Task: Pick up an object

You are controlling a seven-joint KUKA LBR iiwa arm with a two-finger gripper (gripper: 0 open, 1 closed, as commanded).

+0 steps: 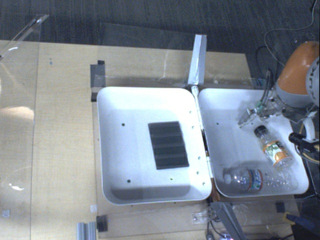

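Your gripper (254, 113), finger state indiscernible, hovers just up-left of the small bottle (272, 149), whose long axis runs diagonally toward the right bin (220, 134) front-right corner.

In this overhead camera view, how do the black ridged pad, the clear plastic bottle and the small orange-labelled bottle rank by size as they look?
Largest to smallest:
1. black ridged pad
2. clear plastic bottle
3. small orange-labelled bottle

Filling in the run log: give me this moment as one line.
gripper: over right bin, holding nothing seen | small bottle, clear bottle: lying in right bin | left bin: dark ridged block
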